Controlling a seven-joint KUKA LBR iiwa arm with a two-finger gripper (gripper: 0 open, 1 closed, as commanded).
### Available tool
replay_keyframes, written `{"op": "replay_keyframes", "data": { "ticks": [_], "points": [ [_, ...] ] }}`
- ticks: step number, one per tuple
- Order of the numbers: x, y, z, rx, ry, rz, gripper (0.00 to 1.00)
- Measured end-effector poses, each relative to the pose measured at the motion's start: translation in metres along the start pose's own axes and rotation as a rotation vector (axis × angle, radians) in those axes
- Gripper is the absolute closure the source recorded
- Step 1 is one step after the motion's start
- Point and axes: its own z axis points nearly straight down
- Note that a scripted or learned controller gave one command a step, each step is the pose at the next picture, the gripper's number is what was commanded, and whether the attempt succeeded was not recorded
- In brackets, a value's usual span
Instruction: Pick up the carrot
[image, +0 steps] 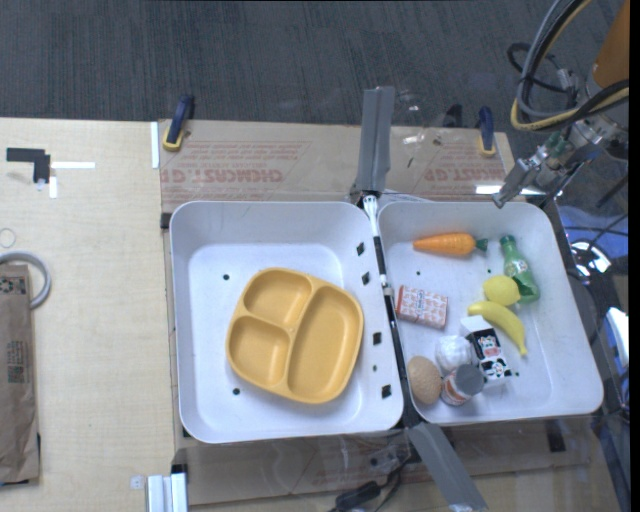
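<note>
The carrot (445, 243) is orange with a small green top and lies on its side near the back of the right bin (570, 400), its tip pointing left. My gripper (512, 186) hangs over the back right rim of that bin, up and to the right of the carrot and apart from it. Nothing shows in its grasp.
Beside the carrot in the right bin lie a green bottle (518, 268), a lemon (500, 290), a banana (507, 323), a pink box (421, 306), a small carton (487, 356), a can (463, 385) and a brown egg (424, 379). The left bin (200, 260) holds a yellow divided plate (295, 335).
</note>
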Motion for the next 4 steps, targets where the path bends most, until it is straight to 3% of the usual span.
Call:
{"op": "replay_keyframes", "data": {
  "ticks": [1,2,3,4],
  "points": [
    [0.046,0.021,0.087,0.000,0.002,-0.068,0.00],
    [0.026,-0.004,0.143,-0.001,0.001,-0.238,0.00],
    [0.044,-0.063,0.055,-0.002,0.001,-0.517,0.00],
    [0.071,-0.045,0.011,-0.004,-0.001,-0.621,0.00]
  ]
}}
